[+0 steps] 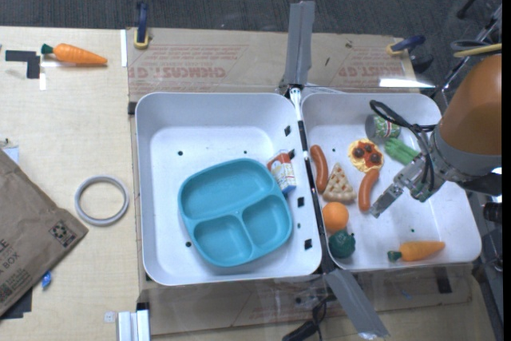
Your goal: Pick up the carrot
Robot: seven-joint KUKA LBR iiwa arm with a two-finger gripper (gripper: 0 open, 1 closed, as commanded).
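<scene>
A: Report the location of the carrot [418, 251].

B: It lies flat on the floor of the right bin [455, 229], near the front right corner; its orange body points right and its green top points left; nothing touches it. A second carrot [74, 54] lies outside both bins, on the bench [64, 132] at the far left, well apart from the arm.

A: Report the gripper [386, 204].

B: It hangs over the middle of the right bin, slanting down and to the left from the grey wrist [427, 172]; the orange band [477, 112] sits above it at the right edge. The tip is just beside the lower end of a sausage [368, 189], above and left of the carrot in the bin and apart from it. Whether the fingers are apart or together cannot be told at this size; nothing is visibly held.

A: List the other contents of the right bin.

B: A second sausage [319, 167] lies near the left wall; a pizza slice [339, 184] sits between the two sausages; a small round pizza [366, 155] lies behind them; an orange [335, 216] and a dark green item [342, 244] sit at the front left; a green-labelled item [394, 139] lies near the back.

A: List the left bin [160, 132].

B: A blue divided tray [235, 212] rests on its floor; a small bottle [283, 172] lies by the right wall.

A: Other items on the bench?

B: A tape ring [101, 199]; a cardboard box [28, 239] at the front left.
</scene>
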